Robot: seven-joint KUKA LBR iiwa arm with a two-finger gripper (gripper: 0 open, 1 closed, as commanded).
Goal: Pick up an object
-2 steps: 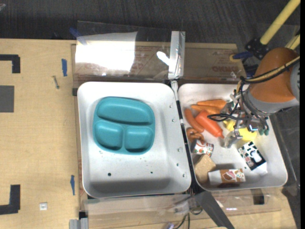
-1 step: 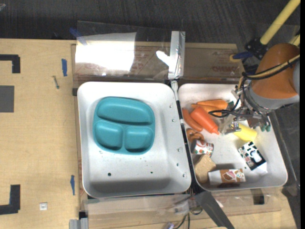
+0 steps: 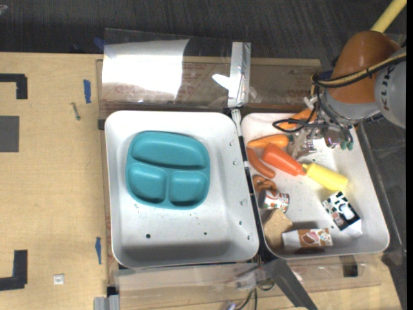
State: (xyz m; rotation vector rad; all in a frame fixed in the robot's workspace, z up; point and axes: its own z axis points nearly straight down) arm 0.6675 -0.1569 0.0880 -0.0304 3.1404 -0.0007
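Observation:
My gripper (image 3: 308,138) hangs over the back of the right bin (image 3: 373,202), below the orange band (image 3: 362,63) of the arm. Right beneath and beside it lie orange carrot-shaped pieces (image 3: 281,161), one pointing left and one slanting toward a yellow cylinder (image 3: 326,175). Wires and the wrist hide what lies directly under the gripper. Nearer the front of the bin sit a small red-and-white can (image 3: 277,201), a black-and-white box (image 3: 341,211), a brown flat piece (image 3: 276,225) and a white tube (image 3: 307,237).
The left bin (image 3: 119,225) carries a teal divided plate (image 3: 168,168). A clear plastic sheet (image 3: 174,73) and a taped strip (image 3: 239,70) stand behind the bins. Wooden bench top (image 3: 48,173) spreads to the left.

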